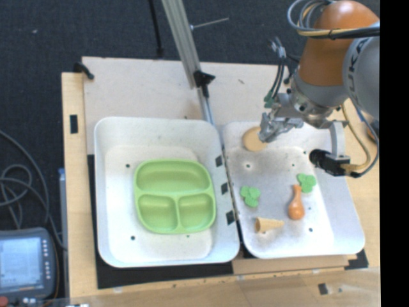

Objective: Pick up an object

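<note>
The right bin holds a tan round piece at its far left corner, two green leafy pieces, an orange drumstick-shaped piece and a small ice-cream cone. My gripper hangs over the far edge of that bin, right beside and partly above the tan round piece. I see nothing held between its fingers.
The left bin carries a green three-compartment tray. A slanted metal pole rises behind the bins. A black cable connector hangs off the arm over the right bin's far side.
</note>
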Robot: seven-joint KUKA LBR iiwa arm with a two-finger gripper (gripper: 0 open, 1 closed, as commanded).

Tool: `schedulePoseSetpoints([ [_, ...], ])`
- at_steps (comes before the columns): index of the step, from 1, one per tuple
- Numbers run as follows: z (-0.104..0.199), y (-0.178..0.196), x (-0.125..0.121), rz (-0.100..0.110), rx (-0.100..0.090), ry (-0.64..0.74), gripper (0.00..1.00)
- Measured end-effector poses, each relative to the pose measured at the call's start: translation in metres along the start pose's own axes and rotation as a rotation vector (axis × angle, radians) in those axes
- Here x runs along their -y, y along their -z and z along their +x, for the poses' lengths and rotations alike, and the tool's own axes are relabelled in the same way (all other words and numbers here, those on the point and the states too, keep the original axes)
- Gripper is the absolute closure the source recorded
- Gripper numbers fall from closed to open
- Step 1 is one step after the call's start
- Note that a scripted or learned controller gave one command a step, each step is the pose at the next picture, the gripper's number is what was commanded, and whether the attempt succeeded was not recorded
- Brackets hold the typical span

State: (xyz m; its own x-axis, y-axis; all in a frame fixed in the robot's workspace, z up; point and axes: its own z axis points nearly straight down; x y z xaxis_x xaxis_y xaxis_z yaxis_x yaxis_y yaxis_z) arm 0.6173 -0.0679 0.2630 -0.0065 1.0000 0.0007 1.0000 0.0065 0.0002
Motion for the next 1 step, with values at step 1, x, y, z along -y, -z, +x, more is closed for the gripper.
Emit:
schedulePoseSetpoints([
  [1,0.0483,0.0002,0.0049,0.0,0.0,0.0,1.0],
])
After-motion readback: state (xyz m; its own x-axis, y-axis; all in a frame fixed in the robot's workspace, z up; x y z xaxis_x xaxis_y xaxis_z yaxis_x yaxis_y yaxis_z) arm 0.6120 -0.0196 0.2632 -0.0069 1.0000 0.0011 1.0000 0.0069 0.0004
